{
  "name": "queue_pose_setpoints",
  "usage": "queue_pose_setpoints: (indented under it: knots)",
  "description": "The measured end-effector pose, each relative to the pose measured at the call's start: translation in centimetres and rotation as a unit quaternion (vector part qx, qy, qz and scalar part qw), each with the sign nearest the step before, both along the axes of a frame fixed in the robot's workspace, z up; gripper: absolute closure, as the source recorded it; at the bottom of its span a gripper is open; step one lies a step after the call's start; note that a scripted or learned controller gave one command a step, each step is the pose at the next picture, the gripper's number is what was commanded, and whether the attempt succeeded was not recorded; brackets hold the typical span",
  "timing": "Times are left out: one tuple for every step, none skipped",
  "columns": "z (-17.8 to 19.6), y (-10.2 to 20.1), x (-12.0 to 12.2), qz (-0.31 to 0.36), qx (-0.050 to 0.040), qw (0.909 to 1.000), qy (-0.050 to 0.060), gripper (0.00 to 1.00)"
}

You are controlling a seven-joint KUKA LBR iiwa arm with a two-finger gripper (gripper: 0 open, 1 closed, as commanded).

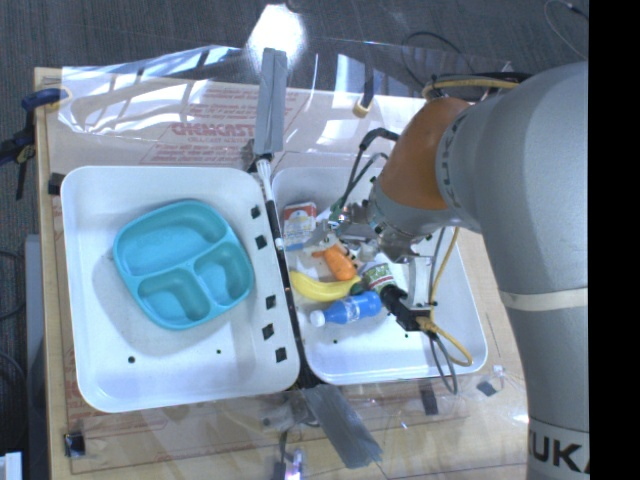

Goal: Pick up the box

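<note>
White box (299,214) lay in the right bin (460,343); the hand (362,236) hovered beside it, grip unclear.

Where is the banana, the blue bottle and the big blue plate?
banana (322,288): camera view, middle of its yellow curve.
blue bottle (352,308): camera view, middle of its body.
blue plate (182,263): camera view, ridge between its compartments.

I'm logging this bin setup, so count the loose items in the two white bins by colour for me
Blue: 2, a divided plate in the left bin and a bottle in the right bin
Yellow: 1, banana
Orange: 1, carrot
White and red: 1, box
Total: 5
</note>
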State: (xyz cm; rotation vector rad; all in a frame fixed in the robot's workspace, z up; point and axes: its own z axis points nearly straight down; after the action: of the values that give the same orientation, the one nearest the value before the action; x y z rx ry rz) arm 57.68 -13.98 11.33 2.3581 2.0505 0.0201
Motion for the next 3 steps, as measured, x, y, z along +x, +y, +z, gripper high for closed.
queue_pose_setpoints:
  knots:
    - [-0.6, -1.9, 0.7, -0.011, 0.0020, 0.9999, -0.002, 0.00]
    - [-0.6, -3.0, 0.8, -0.002, 0.0015, 1.0000, -0.004, 0.00]
    - [-0.5, -3.7, -0.2, 0.038, -0.0012, 0.9992, -0.006, 0.00]
